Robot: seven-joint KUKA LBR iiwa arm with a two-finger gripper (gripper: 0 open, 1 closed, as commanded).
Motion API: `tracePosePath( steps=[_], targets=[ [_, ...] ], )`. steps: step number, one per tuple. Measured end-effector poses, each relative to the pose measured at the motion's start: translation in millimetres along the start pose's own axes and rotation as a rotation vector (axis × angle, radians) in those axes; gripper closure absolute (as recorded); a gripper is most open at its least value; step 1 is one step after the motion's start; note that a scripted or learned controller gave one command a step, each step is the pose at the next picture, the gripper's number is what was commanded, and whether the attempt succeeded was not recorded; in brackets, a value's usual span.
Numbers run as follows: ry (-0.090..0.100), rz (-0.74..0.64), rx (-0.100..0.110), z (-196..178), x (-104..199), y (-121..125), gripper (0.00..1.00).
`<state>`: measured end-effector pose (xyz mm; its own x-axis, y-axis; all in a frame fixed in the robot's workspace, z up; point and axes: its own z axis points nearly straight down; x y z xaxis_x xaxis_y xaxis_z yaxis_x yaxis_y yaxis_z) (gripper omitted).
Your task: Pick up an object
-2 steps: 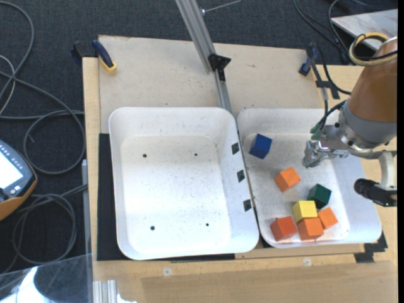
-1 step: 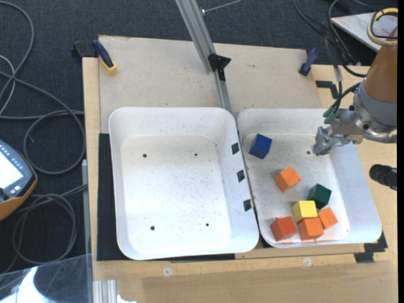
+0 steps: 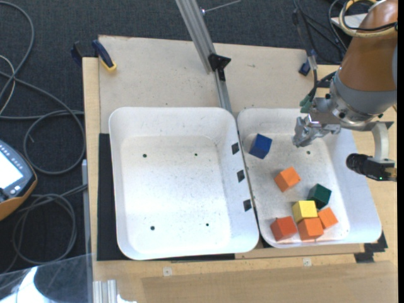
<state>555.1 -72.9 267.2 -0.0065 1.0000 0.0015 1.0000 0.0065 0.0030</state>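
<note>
arm in from 3 o'clock, orange band at roughly 2 o'clock of view, grey wrist below it, gripper (image 3: pixel 305 133) pointing down toward 8 o'clock, nothing visible between fingers

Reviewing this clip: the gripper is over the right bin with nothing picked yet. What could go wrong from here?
1. The yellow cube, dark green cube and three orange cubes crowd together near the right white bin's front; a grasp there may shove neighbours or catch two.
2. The gripper hangs between the blue cube and the lone orange cube, above neither, so a straight descent would likely close on nothing.
</note>
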Motion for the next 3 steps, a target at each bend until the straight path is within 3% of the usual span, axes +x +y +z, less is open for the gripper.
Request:
tracePosePath(
  steps=[3],
  targets=[
    [0.0, 0.0, 0.0, -4.5, 162.4, 56.8, 1.0]
  ],
)
